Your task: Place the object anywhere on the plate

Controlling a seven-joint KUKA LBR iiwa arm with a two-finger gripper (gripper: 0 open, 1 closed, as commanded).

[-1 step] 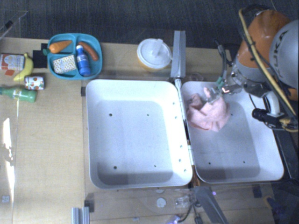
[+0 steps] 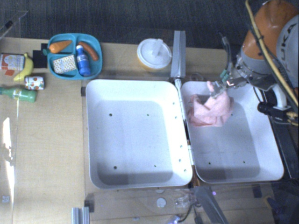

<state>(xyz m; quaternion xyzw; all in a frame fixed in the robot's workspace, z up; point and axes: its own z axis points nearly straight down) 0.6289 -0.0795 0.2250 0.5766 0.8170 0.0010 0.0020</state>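
A crumpled pink cloth [image 2: 211, 110] is seen lying in the right shallow white bin [image 2: 243, 162], in its upper left part, close to the bin's left wall. The left shallow white bin [image 2: 135, 134] is set just beside it, and both are carried by a pale wooden table [image 2: 42, 148] with dark carpeted floor [image 2: 117, 8] beyond its far edge. A round white lidded container [image 2: 154, 53] is placed behind the bins, and a blue divided plastic plate [image 2: 74, 56] (with toy food in its compartments) is found further left. Near the table's left edge a yellow toy banana [image 2: 24, 68], a small can [image 2: 34, 82] and a green toy bottle [image 2: 18, 94] are gathered. The pincer [image 2: 223, 84] is held at the cloth's upper right edge, touching or just above it; how far it is opened cannot be told, nor whether the cloth is gripped.
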